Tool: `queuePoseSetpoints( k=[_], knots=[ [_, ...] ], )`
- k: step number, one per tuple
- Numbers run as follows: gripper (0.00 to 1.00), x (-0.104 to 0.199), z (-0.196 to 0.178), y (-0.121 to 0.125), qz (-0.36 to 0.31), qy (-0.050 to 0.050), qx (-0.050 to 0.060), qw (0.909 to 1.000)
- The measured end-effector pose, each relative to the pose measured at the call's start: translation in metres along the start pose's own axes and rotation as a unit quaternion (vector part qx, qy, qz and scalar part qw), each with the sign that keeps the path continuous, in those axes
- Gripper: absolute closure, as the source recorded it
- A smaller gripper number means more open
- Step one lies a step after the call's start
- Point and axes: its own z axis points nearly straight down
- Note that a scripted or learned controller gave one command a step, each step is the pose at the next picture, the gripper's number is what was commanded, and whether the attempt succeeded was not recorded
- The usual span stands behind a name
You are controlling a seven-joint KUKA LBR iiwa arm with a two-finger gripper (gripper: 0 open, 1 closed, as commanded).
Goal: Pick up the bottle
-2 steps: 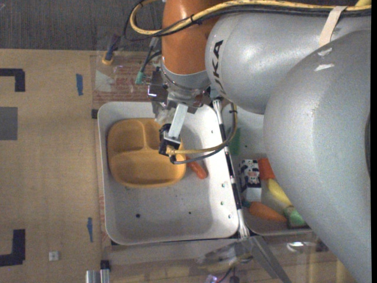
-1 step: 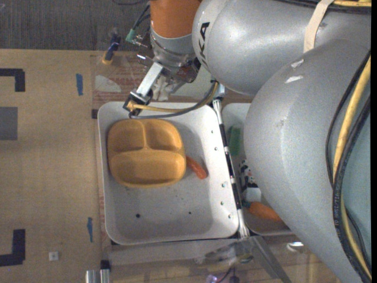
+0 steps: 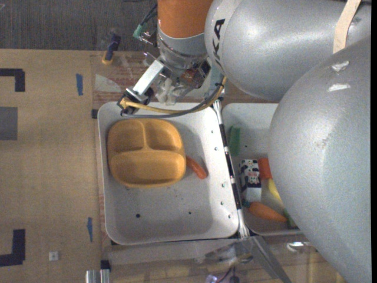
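A small white object with black patches (image 3: pixel 251 173), possibly the bottle, lies in the right bin (image 3: pixel 247 119), close to the wall between the bins. The arm's bulk covers much of that bin. My gripper (image 3: pixel 168 93) hangs over the far rim of the left bin (image 3: pixel 177 217), just beyond a yellow-orange divided plate (image 3: pixel 145 152). It is well away from the patched object, up and to the left of it. Nothing shows in the gripper.
A small orange carrot-shaped piece (image 3: pixel 197 168) lies beside the plate's right edge. The right bin also holds a green item (image 3: pixel 235 139), an orange carrot-like piece (image 3: pixel 266 212) and a yellow piece (image 3: pixel 273 190). A yellow cable (image 3: pixel 171 108) loops under the wrist.
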Motion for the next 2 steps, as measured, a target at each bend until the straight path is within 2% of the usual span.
queuePoseSetpoints(
  k=[1,2],
  knots=[
    [0.00,0.000,0.000,0.000,0.000,0.000,0.000,1.0000],
    [0.00,-0.015,0.085,-0.018,-0.004,0.000,0.000,1.0000]
  ],
)
